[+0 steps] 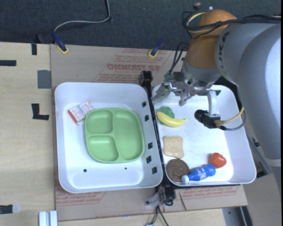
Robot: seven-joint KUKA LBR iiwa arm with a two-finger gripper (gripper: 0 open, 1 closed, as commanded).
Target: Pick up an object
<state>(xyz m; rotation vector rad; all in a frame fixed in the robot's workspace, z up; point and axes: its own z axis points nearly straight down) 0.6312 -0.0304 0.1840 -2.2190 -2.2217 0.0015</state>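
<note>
My gripper hangs over the far left part of the right bin, open, with nothing between its fingers. Just below it lie a small green item and a yellow banana. Nearer the front of that bin are a slice of toast, a round brown cookie, a blue bottle lying on its side and a red item.
The left bin holds a green divided plate and a red-and-white packet. A black divider runs between the bins. The bulky grey arm covers the right bin's far right side, with a black cable fitting hanging over it.
</note>
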